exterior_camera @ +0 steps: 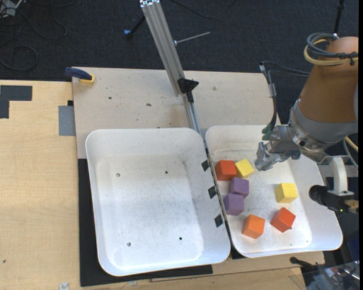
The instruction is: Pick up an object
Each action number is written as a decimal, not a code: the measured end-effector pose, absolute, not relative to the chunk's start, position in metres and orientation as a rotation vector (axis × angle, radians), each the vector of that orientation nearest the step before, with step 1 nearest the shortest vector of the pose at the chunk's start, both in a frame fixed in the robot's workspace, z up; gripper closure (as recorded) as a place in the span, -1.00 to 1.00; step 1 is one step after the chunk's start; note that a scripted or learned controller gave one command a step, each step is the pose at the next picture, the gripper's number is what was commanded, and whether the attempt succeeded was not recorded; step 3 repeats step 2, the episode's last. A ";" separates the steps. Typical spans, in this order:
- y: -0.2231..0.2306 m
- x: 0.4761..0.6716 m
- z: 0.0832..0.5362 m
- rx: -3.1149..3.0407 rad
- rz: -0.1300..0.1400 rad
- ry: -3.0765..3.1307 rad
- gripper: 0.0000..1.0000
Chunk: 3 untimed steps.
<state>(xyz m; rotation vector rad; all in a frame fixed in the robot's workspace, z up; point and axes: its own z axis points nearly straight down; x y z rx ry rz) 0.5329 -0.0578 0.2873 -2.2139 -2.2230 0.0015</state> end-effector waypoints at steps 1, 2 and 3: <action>-0.002 0.523 0.262 -2.212 0.004 -2.222 1.00; 0.047 0.520 0.256 -2.213 0.003 -2.222 1.00; 0.047 0.520 0.256 -2.213 0.003 -2.222 1.00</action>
